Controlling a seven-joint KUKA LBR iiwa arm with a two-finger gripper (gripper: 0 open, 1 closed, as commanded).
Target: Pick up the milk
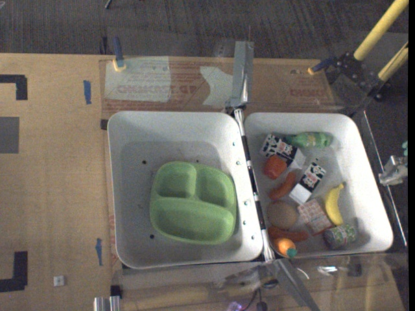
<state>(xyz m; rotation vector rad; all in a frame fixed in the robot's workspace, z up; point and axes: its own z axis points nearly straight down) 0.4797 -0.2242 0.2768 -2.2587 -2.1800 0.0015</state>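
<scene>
Two small cartons with black-and-white cow patches lie in the right bin (369,173). One milk carton (279,147) rests near the bin's back left, touching a green bottle (310,138) and a red block (275,167). The other milk carton (308,181) lies tilted near the bin's middle, between an orange sausage-shaped piece (285,186) and a yellow banana (334,203).
The left bin (130,148) holds a green divided plate (193,201). In the right bin's front half lie a brown round item (282,214), a pink patterned box (314,216), a can (341,236) and an orange carrot (285,246). A yellow-legged stand (379,28) rises at the back right.
</scene>
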